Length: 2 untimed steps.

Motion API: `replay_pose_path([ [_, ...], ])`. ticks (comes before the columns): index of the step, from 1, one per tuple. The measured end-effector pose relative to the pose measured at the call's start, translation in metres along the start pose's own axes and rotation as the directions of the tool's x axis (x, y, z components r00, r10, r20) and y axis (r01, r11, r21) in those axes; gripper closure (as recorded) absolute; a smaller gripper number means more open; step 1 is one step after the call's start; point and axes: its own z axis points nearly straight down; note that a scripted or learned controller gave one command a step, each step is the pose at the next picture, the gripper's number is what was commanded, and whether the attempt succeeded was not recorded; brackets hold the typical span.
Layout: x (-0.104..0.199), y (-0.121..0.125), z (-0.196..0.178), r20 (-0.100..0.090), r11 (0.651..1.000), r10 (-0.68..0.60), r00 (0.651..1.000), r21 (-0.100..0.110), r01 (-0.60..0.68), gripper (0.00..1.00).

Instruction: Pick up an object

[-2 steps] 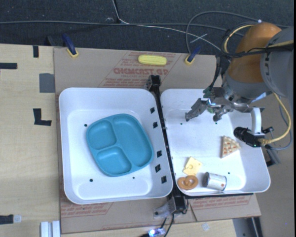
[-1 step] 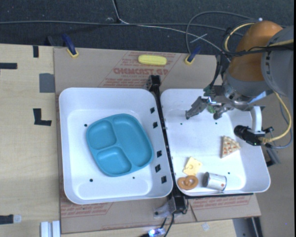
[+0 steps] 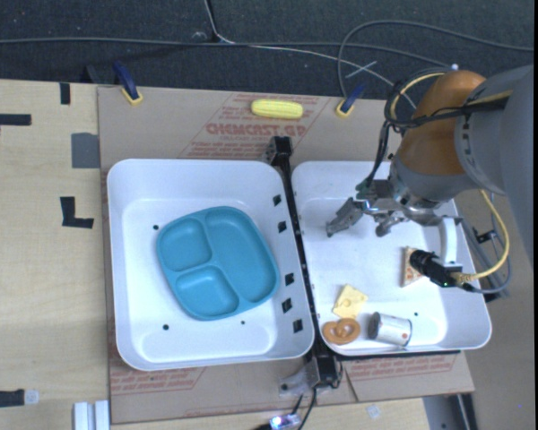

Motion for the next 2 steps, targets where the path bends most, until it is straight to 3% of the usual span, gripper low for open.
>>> replay_pose_path([
  [1, 0.001, -0.001, 0.054, 0.000, 1.000, 0.000, 1.000, 0.000, 0.000, 0.00],
  [2, 0.002, 0.000, 0.041, 0.000, 1.000, -0.002, 1.000, -0.003, 0.002, 1.00],
])
